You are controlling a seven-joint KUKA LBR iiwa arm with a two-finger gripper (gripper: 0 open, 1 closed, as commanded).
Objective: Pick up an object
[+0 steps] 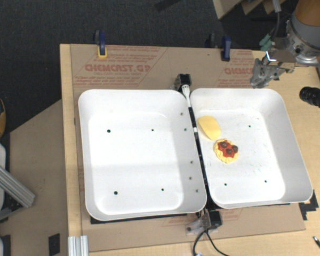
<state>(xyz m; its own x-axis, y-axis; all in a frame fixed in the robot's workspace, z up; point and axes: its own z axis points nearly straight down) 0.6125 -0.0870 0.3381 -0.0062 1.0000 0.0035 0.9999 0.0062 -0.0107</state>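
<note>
I have the gripper [262, 74] hanging above the far rim of the right bin [288, 143], nothing between its fingers; how wide they stand I cannot tell at this size. Both candidates lie below and to the left of the fingers, well apart from them: a plain yellow piece [209, 127] and, just beside it, a yellow piece with red and dark spots [226, 150]. I judge the spotted one the better target, since the plain one sits near the bin's dividing wall. I should centre over it before descending.
</note>
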